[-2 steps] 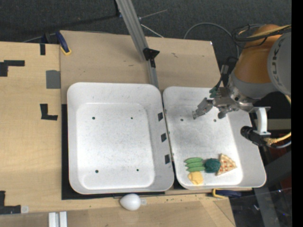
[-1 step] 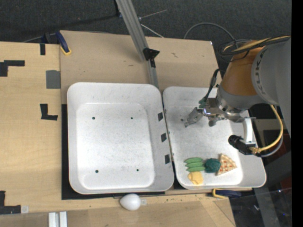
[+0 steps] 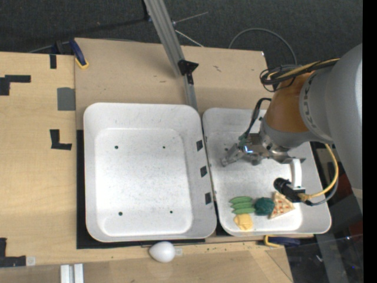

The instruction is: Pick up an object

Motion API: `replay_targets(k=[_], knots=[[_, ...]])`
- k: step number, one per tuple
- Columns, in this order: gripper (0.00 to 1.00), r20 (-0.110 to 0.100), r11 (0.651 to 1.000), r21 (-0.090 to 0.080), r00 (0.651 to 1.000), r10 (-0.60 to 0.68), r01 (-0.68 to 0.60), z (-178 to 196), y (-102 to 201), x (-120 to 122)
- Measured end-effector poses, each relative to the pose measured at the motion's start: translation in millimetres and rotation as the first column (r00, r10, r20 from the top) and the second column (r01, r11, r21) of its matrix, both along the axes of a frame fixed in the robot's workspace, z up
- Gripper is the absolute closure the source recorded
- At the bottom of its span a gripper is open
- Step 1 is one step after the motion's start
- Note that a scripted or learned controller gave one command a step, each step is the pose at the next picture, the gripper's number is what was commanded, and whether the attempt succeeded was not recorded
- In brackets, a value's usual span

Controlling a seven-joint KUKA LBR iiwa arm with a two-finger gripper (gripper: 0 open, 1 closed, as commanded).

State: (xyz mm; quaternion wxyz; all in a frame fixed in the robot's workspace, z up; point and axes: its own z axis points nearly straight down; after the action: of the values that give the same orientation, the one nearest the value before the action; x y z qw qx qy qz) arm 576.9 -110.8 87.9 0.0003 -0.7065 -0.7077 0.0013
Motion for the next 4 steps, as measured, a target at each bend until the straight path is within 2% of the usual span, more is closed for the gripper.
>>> replay_targets(k=[1, 2, 3, 4], knots=[[1.0, 0.0, 1.0, 0.001, 1.0, 0.001, -0.001, 11.7, 0.8, 0.2], [1.0, 0.005, 1.0, 0.001, 1.0, -0.002, 0.002, 64.2, -2.3, -8.7], [1.0, 0.005, 1.0, 0.001, 1.0, 0.0, 0.0, 106.9, -0.2, -10.1], [1.0, 0.007, 1.0, 0.0, 1.0, -0.001, 0.001, 158.5, -10.5, -10.4]])
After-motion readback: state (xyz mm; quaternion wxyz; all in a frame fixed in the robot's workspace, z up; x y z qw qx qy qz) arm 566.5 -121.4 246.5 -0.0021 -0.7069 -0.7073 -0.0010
